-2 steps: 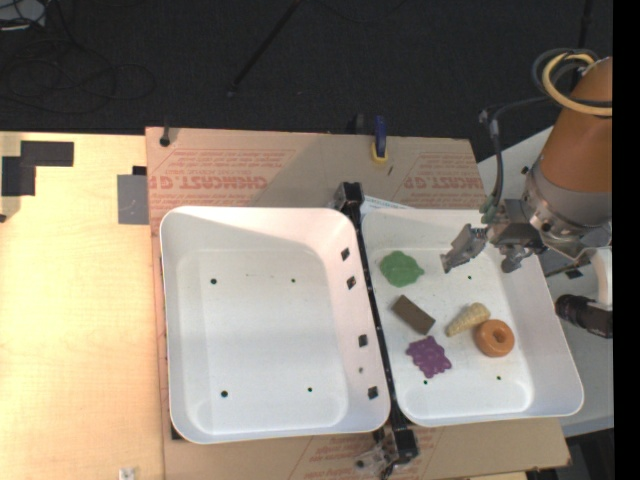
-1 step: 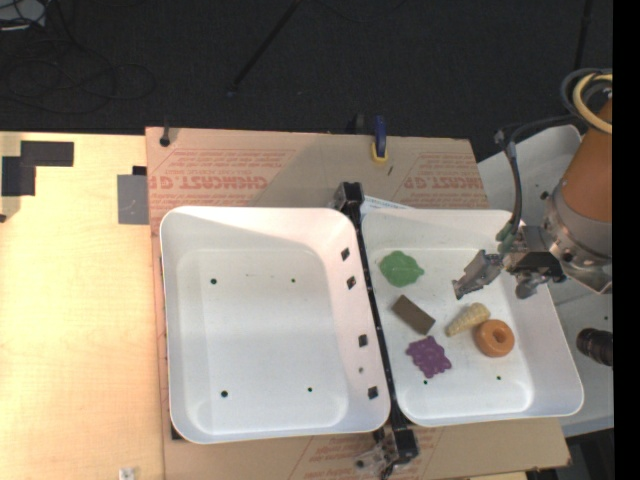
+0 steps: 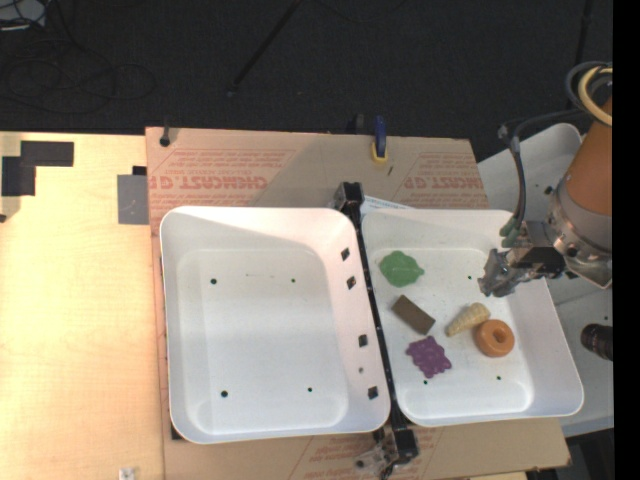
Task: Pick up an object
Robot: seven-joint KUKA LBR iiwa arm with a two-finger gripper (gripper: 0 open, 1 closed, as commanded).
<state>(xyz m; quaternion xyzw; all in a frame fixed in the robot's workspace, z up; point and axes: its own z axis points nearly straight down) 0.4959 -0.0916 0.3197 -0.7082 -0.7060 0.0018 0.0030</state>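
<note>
A: Camera view, right bin (image 3: pixel 540 393), contents?

B: Orange ring (image 3: pixel 494 338), the landmark. Cream cone (image 3: pixel 466 320) touching its left. Brown block (image 3: pixel 412 314) further left. Purple piece (image 3: pixel 428 356) left and nearer. Green lump (image 3: pixel 401 267) left, farther back.

A: End effector (image 3: pixel 497 280)?

B: Just behind the ring, above the bin floor; grip state cannot be told. Left bin (image 3: pixel 185 268) well left.

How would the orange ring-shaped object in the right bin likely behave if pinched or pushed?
The orange ring-shaped object lies flat, so it probably slides rather than rolls. Its rounded rim may slip from fingers. It sits close to the cream cone-shaped object, so a push would likely nudge that too.
</note>
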